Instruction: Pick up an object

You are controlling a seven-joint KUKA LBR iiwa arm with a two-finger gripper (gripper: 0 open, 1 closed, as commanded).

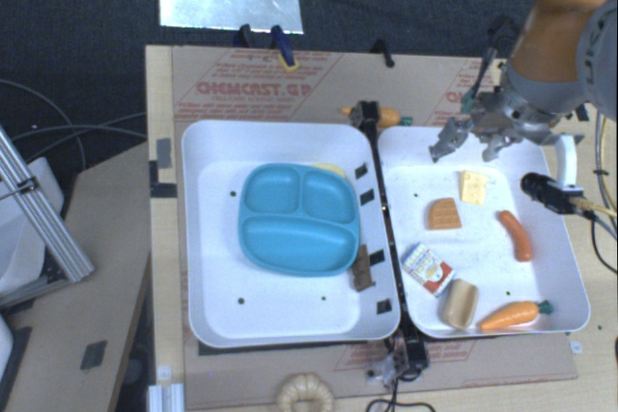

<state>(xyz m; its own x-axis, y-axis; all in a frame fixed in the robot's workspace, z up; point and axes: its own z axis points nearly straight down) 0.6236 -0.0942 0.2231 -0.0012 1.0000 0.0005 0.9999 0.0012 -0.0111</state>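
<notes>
I'm at the approach: my pincer [473,139] hangs spread wide over the right bin's [570,289] far edge, grasping and touching nothing. The cheese [473,187] lies just below it, the bread [444,214] nearby. Next, I judge, I must drop squarely over one and clench.

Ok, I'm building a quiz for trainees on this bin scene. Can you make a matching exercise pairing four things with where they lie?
Things:
1. blue divided plastic tray
2. orange toy carrot
3. pale yellow cheese slice
4. reddish toy sausage

Places:
A. right bin, near corner
B. left bin, centre
C. right bin, along the right side
D. right bin, far part, below the tool

Pairs: 1-B, 2-A, 3-D, 4-C
</notes>
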